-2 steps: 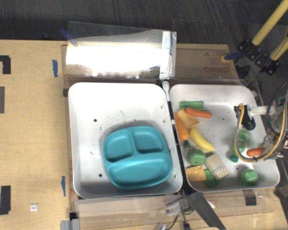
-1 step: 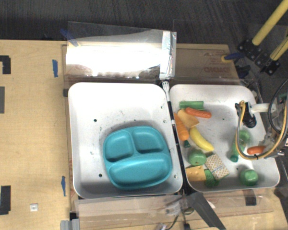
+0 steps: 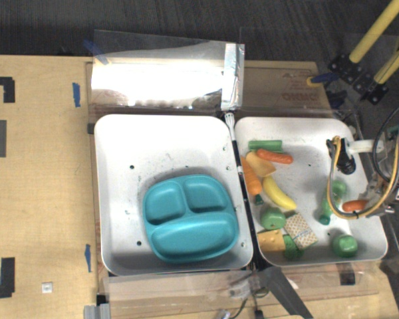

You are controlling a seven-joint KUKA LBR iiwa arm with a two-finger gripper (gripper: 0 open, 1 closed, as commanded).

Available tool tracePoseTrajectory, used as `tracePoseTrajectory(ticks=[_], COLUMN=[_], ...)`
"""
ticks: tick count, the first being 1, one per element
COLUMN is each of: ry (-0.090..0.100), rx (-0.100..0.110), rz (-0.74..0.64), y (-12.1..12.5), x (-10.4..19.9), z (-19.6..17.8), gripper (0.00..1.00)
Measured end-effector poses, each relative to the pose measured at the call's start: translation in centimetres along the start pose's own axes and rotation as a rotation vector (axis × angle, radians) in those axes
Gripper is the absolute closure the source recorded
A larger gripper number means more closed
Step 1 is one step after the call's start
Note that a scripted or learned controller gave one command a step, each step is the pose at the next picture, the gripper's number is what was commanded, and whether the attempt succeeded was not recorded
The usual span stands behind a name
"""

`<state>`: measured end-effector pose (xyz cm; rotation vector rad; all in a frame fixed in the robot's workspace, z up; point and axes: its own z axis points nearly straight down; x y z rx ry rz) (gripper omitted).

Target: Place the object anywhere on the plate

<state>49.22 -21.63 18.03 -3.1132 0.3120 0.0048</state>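
Observation:
A teal plate (image 3: 189,221) with three compartments lies in the left bin (image 3: 120,151), towards its front, with nothing on it. The right bin (image 3: 306,135) holds several toy foods: a green bar (image 3: 265,145), a red-orange carrot (image 3: 274,156), a banana (image 3: 279,193), a checkered cracker (image 3: 299,230), a yellow block (image 3: 271,241) and a green ball (image 3: 346,244). My gripper (image 3: 371,201) hangs at the right bin's right wall, partly cut off by cables. A small red-orange piece (image 3: 354,206) lies right beside it; whether it is held is unclear.
A shiny foil sheet (image 3: 163,78) lies behind the left bin. Cardboard (image 3: 36,178) covers the bench to the left. Yellow rods (image 3: 379,25) and black clamps stand at the back right. Two green pieces (image 3: 338,189) sit near the gripper.

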Motion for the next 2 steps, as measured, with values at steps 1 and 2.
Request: tracePoseTrajectory(ticks=[1,2], ry=[0.000,-0.001], rx=[0.005,-0.009], rz=[-0.002,-0.002], y=[-0.4,0.5], x=[0.1,-0.4], z=[-0.9,0.8], gripper=[1.00,1.00])
